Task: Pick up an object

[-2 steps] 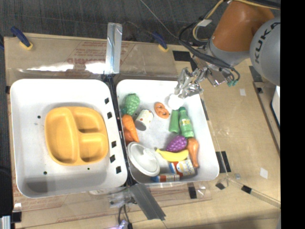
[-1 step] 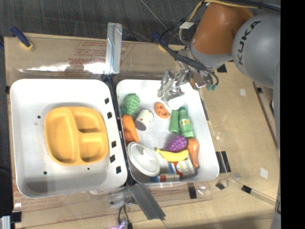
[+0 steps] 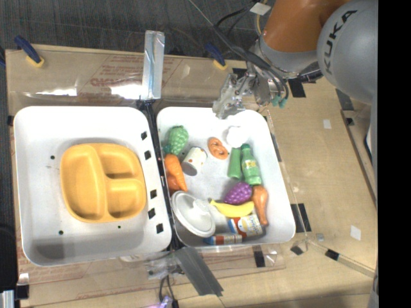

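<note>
From here my hand (image 3: 226,104) hovers over the right bin's (image 3: 280,172) far rim, apparently open and empty, so the pick is undone.

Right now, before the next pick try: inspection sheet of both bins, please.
Surface: two white bins side by side; left bin, right bin.
Job's things: right bin holds green bottle, purple grapes, banana, carrot, pretzel, among others.
Clutter: yellow divided tray in the left bin.
Grippers: tool above the right bin's far rim, nothing seen between its fingers.
Cables: dark cables behind the bins.
Surroundings: blue clamp at the far left.
</note>
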You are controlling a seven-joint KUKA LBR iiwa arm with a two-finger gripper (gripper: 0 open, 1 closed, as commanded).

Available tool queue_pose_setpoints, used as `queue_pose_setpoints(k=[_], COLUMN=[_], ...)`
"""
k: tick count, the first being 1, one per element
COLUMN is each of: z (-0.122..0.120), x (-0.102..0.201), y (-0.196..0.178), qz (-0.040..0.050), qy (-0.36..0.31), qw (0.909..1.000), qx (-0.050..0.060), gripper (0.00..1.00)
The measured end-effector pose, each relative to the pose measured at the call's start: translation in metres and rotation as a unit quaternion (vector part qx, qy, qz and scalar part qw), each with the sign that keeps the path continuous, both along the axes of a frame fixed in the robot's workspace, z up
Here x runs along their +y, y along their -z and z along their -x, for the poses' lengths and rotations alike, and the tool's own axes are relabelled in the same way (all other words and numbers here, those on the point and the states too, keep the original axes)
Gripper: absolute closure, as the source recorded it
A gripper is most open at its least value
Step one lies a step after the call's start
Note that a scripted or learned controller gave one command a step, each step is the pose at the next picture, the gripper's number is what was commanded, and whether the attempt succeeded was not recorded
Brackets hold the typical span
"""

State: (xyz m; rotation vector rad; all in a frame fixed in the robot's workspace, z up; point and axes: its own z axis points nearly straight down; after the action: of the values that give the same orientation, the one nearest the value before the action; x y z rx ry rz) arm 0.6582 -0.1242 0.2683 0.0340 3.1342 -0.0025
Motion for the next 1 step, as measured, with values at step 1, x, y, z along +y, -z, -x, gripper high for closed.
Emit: queue_pose_setpoints(k=[1], z=[0.0194], x=[-0.0599], y=[0.1734], qz=[-0.0024], qy=[-0.042], qw=[0.9991], qx=[0.009], gripper=[1.0])
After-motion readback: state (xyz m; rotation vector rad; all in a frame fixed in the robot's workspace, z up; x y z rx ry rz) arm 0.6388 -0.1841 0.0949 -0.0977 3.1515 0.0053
